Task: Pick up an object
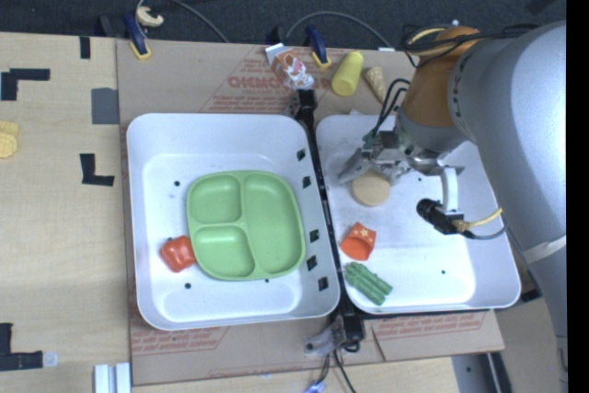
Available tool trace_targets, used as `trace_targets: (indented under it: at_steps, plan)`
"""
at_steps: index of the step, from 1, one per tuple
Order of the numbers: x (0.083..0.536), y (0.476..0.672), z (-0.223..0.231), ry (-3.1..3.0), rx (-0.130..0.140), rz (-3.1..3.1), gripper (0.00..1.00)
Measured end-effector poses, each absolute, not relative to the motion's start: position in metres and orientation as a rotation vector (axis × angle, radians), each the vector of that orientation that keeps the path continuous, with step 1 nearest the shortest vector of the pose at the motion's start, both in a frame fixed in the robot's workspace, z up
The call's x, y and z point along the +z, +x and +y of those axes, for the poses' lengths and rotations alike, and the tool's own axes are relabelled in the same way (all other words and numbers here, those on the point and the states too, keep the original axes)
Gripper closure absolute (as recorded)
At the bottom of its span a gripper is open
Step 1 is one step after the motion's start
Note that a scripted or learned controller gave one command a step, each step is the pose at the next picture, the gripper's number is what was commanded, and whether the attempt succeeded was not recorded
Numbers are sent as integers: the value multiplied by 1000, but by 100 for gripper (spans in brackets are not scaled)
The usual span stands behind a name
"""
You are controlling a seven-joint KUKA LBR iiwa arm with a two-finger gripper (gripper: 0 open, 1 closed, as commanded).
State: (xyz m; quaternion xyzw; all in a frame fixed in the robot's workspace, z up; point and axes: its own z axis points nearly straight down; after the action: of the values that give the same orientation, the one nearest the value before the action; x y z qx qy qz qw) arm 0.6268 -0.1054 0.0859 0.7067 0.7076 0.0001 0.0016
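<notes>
From above the bench, the grey arm is reaching in from the right, its orange band (440, 97) sitting over the far edge of the right bin (497, 294). The gripper (370, 163) is hanging low in the upper left part of that bin, its metal fingers spreading toward roughly eight o'clock. They are looking parted, with nothing showing between them.

The nearest thing to it is a beige round object (372, 190), perhaps a piece of toy bread, lying at about six o'clock from the fingertips and just beside them, possibly touching; the slant is making it hard to tell. It is nearly round, so it has no long axis to line up with. I am judging this to be the piece the arm is going for, and that the coming move turns on a short drop toward six o'clock to bring the fingers around it.

Farther along the same six o'clock line, an orange toy piece (358, 241) is sitting, and beyond it a green ridged toy vegetable (368, 283), its long axis running from ten to four o'clock, near the front wall.

In the left bin (147, 143), a green divided plate (246, 224) is lying flat, with a red toy piece (178, 253) touching its eight o'clock edge. Both are well apart from the gripper.
</notes>
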Motion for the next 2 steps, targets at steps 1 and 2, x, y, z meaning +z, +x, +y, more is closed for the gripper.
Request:
trace_targets:
  at_steps: [1,2]
  plan:
    - [86,617,-104,2216,1,2220,0]
    - [95,617,-103,2216,-1,2221,100]
